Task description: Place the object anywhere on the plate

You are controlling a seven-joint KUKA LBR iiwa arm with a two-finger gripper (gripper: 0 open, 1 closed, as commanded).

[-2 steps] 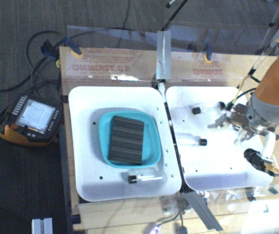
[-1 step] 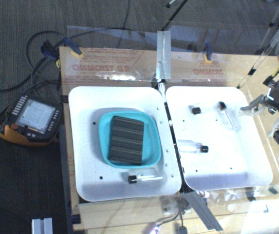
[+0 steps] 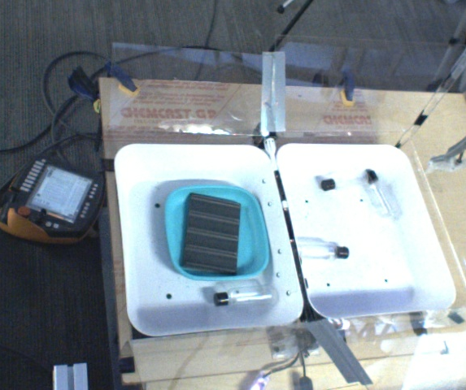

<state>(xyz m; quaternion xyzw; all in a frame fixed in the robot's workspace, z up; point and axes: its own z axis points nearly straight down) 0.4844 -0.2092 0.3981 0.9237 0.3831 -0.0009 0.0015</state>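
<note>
A light blue plate (image 3: 254, 234) lies in the left bin (image 3: 135, 218). A dark grey ribbed block (image 3: 212, 231) rests flat on the plate, covering most of its middle. A clear vial with a black cap (image 3: 239, 296) lies on the bin floor just in front of the plate. In the right bin (image 3: 428, 250) lie two more clear vials with black caps, one (image 3: 381, 190) near the back and one (image 3: 324, 250) near the left wall, plus a small black cap (image 3: 328, 184).
A clear plastic panel (image 3: 184, 104) stands behind the bins. A teach pendant (image 3: 54, 197) with cables lies on the floor at the left. A metal divider post (image 3: 273, 96) rises between the bins at the back.
</note>
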